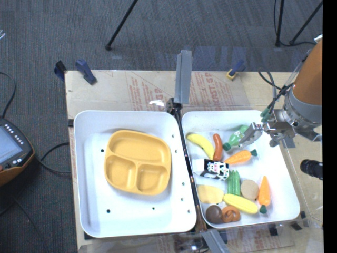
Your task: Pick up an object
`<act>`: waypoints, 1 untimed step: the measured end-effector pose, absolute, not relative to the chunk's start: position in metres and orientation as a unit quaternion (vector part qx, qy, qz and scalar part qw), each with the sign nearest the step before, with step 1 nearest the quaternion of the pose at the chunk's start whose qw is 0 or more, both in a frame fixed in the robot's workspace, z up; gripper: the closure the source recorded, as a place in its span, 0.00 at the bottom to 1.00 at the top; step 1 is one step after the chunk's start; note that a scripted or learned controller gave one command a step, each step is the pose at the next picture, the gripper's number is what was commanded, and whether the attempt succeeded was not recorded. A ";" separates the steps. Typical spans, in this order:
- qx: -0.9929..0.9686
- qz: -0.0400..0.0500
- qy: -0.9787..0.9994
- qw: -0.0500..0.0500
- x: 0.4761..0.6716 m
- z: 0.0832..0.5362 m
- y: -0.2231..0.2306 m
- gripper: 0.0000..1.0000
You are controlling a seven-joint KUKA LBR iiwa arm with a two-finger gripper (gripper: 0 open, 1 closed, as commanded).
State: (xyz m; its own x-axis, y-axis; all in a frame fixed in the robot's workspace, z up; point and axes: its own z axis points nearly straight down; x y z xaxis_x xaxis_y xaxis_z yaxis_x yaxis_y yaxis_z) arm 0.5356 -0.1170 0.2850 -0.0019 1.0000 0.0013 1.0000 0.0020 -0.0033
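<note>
Right bin (pixel 292 194) crowded: banana (pixel 200 143), sausage (pixel 217 146), carrot (pixel 239 157), cow carton (pixel 216 168). Yellow tray (pixel 138 161) in left bin (pixel 87 194). Gripper (pixel 253 133) touching green bottle (pixel 236 136), right bin's far side; grip state unclear.

One fixed camera above the bench (pixel 126 91), slanted down over both white bins (pixel 87 141)

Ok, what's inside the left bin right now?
The left bin holds one yellow tray with three compartments, nothing in them. Small dark dots mark the bin floor around it. Whatever lies beneath the tray is covered.
</note>
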 end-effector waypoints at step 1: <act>-0.748 0.005 -0.664 0.007 0.530 0.152 -0.167 0.00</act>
State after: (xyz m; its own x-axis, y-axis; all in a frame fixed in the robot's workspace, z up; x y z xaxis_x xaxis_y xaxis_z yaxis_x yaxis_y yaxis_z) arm 0.5295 -0.1665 0.1518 0.1189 0.9929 0.0022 0.9928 -0.1188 -0.0170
